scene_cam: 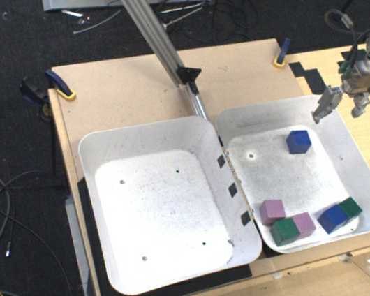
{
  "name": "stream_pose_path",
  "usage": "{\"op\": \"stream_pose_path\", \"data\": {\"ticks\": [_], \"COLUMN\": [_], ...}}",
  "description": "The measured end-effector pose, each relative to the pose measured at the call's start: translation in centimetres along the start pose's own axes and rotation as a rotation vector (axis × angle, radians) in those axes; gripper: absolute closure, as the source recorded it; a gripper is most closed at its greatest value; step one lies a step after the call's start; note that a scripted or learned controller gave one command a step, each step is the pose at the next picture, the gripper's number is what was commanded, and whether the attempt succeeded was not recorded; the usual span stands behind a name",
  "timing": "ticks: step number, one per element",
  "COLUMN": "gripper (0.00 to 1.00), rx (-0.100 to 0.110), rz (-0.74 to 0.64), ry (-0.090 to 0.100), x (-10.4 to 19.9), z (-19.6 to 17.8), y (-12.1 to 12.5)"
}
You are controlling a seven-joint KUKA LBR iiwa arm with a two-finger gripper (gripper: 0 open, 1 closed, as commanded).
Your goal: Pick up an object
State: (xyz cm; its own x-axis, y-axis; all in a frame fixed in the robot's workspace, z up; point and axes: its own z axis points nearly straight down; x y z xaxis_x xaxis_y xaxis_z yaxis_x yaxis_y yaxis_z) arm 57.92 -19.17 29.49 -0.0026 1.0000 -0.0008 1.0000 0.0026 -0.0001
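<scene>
The right bin (pixel 356 156) holds several small blocks. A blue block (pixel 299 141) lies alone near its far side. Along the near edge sit a pink block (pixel 272 210), a green block (pixel 284 231), a magenta block (pixel 303 223), a second blue block (pixel 333 217) and a dark green block (pixel 350 207). My gripper (pixel 342 106) hangs over the bin's far right rim, to the right of the lone blue block. Its two fingers stand spread apart with nothing between them.
The left bin (pixel 156 205) lies beside the right one on the wooden bench (pixel 126 94). A slanted metal pole (pixel 154 32) comes down to the gap between the bins. Clamps (pixel 60 84) sit at the bench's far corners.
</scene>
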Motion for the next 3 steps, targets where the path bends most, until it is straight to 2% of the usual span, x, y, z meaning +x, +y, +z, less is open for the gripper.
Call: {"op": "stream_pose_path", "data": {"ticks": [1, 2, 3], "gripper": [0.0, 0.0, 0.0], "rx": [0.001, -0.006, 0.003], "rz": [0.0, -0.002, 0.004], "ry": [-0.001, -0.001, 0.001], "x": [0.1, 0.1, 1.8], "z": [20.2, 19.8, 19.9], "y": [3.7, 9.8, 5.8]}}
